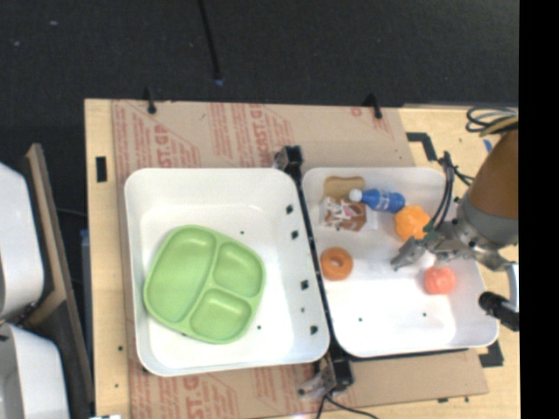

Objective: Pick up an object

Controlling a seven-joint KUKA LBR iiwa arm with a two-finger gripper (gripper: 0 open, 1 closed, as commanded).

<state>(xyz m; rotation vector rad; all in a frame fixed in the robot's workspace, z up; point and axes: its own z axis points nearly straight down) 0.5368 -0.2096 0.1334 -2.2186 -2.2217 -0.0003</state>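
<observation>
The gripper [417, 253] sits low in the right bin [393, 334], entering from the right edge. Its fingers appear spread, one pointing left toward the bin centre; nothing is visible between them. The arm [493, 195] above it is grey with an orange band.

An orange ball [410, 223] lies just up and left of the gripper, near or touching it. A red-pink object [439, 279] lies just below and to the right, close to the wrist. An orange ring [336, 263] rests to the left, apart from the gripper, near the divider between the bins. Along the far wall lie a blue-and-white bottle [377, 199], on its side, a brown-and-white packet [342, 216] and a tan item [342, 184].

The near half of the right bin is bare white floor, giving open room below the gripper. The far-left corner is crowded.

The left bin [144, 201] holds a green divided tray [204, 284], set toward its near-left side. Both bins rest on the tabletop [218, 129], with margin at the far edge.
</observation>
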